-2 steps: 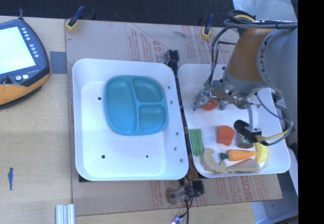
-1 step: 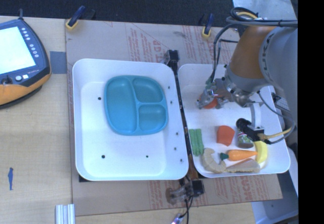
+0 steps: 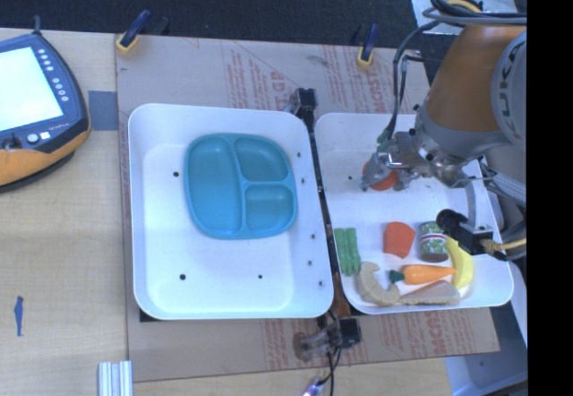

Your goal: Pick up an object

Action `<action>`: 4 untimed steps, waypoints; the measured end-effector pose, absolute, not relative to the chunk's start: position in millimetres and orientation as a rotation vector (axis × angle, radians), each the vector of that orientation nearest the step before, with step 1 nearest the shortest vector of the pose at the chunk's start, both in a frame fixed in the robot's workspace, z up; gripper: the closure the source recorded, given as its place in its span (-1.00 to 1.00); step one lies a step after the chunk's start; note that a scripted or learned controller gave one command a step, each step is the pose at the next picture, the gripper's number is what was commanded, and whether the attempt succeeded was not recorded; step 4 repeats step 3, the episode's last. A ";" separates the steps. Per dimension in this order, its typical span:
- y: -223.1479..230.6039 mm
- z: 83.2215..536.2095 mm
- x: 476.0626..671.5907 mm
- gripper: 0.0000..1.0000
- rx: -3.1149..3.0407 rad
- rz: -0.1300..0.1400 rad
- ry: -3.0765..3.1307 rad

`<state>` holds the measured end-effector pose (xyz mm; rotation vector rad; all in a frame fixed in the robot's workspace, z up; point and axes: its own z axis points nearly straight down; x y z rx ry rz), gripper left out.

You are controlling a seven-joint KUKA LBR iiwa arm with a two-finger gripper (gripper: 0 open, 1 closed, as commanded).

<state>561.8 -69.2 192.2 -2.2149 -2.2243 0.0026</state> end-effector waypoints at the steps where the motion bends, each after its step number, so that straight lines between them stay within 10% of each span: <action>1: -17.9 260.1 476.4 1.00 -2.213 0.003 -2.225; 4: -24.3 267.0 476.4 1.00 -2.216 0.003 -2.225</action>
